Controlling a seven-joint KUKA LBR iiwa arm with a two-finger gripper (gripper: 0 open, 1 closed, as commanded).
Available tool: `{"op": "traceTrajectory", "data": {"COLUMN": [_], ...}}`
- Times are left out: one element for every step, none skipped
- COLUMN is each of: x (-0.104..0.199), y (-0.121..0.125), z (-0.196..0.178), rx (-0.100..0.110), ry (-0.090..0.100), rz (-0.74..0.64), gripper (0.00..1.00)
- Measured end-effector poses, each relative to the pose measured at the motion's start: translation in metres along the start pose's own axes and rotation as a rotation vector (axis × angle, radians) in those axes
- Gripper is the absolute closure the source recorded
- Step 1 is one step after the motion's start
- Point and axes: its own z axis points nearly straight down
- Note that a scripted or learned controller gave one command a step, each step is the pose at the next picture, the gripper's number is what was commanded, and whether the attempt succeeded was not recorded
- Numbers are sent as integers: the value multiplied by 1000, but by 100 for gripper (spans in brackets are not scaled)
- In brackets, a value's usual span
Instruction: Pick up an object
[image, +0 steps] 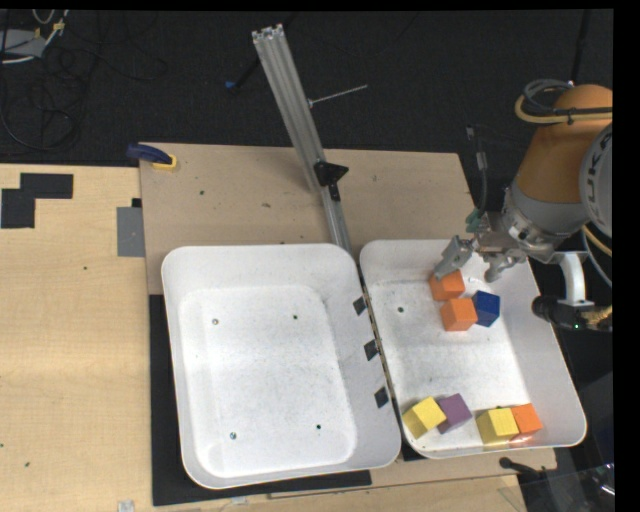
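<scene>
My gripper (472, 267) hangs over the back of the right bin (540, 360), its two fingers spread open with nothing between them. An orange cube (447, 285) lies just below the left fingertip. A second orange cube (459, 314) sits a little nearer the front, touching a blue cube (486, 307). Along the bin's front edge lie a yellow cube (425, 414), a purple cube (454, 409), another yellow cube (496, 425) and an orange cube (525, 418).
The left bin (190, 300) stands beside the right one, with black clips (368, 348) along their shared rim. A slanted aluminium rail (300, 130) rises behind the bins. The arm's grey and orange body (560, 170) looms at the right.
</scene>
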Motion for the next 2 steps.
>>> {"op": "traceTrajectory", "data": {"x": [1,1], "y": [-4,-1], "z": [63,100], "rx": [-4,-14], "ry": [-1,-5], "rz": [0,1], "gripper": [0,0]}}
